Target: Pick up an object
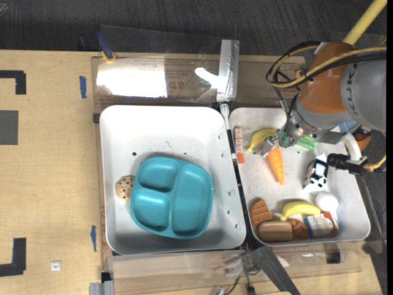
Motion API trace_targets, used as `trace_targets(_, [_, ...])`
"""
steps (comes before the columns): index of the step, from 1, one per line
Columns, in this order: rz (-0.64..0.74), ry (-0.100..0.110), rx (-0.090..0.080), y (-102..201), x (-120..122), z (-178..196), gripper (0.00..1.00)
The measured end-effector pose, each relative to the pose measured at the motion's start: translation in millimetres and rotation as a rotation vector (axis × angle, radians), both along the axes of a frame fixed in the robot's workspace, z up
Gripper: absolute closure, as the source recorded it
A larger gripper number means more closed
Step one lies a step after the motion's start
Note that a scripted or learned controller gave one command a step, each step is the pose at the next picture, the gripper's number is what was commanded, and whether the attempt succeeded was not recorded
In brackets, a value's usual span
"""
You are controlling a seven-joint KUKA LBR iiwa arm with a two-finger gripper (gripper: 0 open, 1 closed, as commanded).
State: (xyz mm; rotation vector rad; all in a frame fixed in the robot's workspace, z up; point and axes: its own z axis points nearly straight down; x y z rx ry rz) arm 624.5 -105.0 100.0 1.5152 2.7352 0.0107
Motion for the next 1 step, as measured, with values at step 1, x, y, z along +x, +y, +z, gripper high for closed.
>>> trace_targets(1, [-0.371,0.007,0.008,89.9,26.8,88.1,1.0])
